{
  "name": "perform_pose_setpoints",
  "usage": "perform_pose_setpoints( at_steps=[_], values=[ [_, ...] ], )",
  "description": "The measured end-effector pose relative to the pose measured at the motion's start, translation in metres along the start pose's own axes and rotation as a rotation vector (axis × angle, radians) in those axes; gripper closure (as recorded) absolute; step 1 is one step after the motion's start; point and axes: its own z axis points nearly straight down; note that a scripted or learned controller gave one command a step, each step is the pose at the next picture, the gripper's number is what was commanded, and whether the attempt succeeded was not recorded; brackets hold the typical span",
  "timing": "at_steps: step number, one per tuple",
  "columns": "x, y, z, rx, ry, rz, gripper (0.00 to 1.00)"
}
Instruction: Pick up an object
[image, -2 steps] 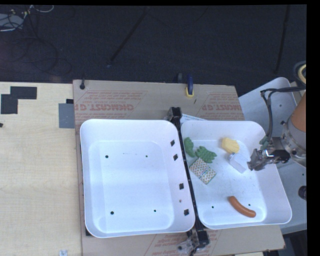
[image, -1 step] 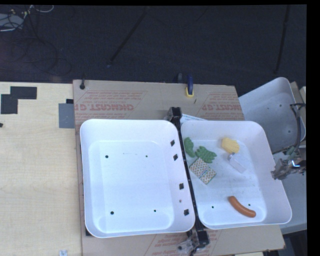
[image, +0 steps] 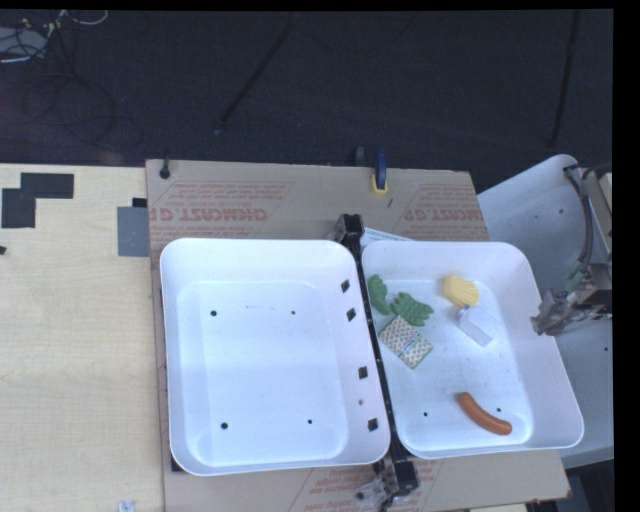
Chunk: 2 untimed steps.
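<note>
Two white bins side by side: left bin (image: 190, 300) bare-floored, right bin (image: 545, 400) holding the goods. Inside the right one, at about 12 o'clock, a yellow corn piece (image: 460, 291); just below it toward 3 o'clock, a small white block (image: 476, 327). Over at 10 o'clock, green leafy toy (image: 398, 302), touching a patterned square pad (image: 405, 342) below it. Down at 5 o'clock, an orange sausage (image: 484, 413), well apart from the rest. Gripper (image: 560, 312) outside the right rim at 3 o'clock, nothing visibly held; opening impossible to tell.
</note>
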Motion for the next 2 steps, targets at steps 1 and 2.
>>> perform_pose_setpoints(
  at_steps=[1,2],
  values=[
    [0.059,0.000,-0.077,-0.002,0.000,-0.001,1.00],
    [0.127,0.014,-0.147,-0.002,0.001,-0.003,1.00]
  ],
)
